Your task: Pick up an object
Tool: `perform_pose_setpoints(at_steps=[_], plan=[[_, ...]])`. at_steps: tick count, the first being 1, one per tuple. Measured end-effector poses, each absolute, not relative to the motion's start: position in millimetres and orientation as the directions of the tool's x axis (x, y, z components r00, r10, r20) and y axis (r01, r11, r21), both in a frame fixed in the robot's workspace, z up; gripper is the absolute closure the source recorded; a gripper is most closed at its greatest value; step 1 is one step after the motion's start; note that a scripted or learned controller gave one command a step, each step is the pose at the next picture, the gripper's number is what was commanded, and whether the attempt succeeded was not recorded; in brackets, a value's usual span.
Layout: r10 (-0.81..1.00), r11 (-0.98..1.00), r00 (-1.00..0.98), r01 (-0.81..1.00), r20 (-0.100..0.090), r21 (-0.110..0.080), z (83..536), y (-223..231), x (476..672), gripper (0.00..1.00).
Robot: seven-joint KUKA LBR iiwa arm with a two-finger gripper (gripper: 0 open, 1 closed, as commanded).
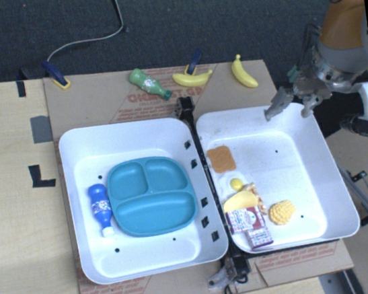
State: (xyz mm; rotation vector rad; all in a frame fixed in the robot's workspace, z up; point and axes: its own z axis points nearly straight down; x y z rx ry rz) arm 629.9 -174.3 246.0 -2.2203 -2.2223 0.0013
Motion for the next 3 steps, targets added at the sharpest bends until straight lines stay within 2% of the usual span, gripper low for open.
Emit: perform_pose_setpoints(at_steps=[1,2,3], plan=[[1.000,0.002,-0.002,1.000,0.002,-0.005,126,-115,607.7,0.00],[1.000,0.000,0.000,1.000,-0.001,0.002,86,-96,562.6,0.00],[1.000,0.001,-0.001,1.000,-0.001,0.004,86,-97,605.5,0.00]])
